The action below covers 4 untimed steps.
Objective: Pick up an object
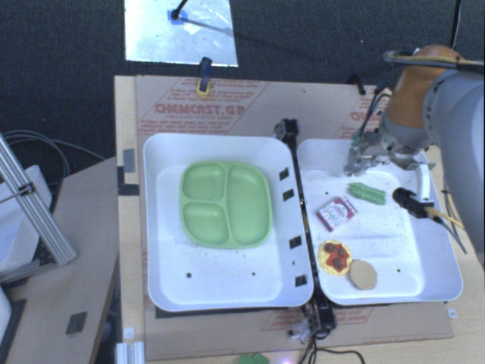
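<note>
Camera view: gripper hangs low over the right bin, just above the green pod, apparently lining up a pick. Nothing sits between its fingers; their opening cannot be told. Green divided plate occupies the left bin, apart from the loose items.

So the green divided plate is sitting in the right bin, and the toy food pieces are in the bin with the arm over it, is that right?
Not quite. The camera view shows the green divided plate in the left bin, not the right one. The rest holds: the toy food pieces, such as the green pod and the pizza slice, lie in the right bin, where the arm's gripper hangs.
</note>
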Each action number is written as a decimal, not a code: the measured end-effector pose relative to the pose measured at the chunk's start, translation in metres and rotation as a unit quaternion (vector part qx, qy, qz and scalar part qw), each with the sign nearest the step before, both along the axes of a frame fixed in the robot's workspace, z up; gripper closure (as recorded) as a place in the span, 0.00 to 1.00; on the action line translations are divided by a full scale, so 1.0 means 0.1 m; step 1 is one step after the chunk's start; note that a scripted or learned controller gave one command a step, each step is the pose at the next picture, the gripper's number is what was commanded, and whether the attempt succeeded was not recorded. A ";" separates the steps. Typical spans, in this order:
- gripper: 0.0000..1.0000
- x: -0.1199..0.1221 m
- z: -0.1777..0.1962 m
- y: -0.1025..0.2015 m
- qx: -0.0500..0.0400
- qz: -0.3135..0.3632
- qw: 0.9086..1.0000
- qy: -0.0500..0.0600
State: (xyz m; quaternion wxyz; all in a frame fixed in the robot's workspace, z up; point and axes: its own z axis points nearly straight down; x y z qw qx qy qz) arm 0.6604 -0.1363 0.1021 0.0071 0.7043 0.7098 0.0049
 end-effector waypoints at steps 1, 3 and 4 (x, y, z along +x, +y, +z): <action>0.00 -0.01 -0.01 0.00 0.000 0.000 1.000 0.001; 0.00 -1.69 0.86 0.80 0.003 -0.004 1.000 0.009; 0.00 -1.15 -0.22 0.29 0.000 -0.004 1.000 0.007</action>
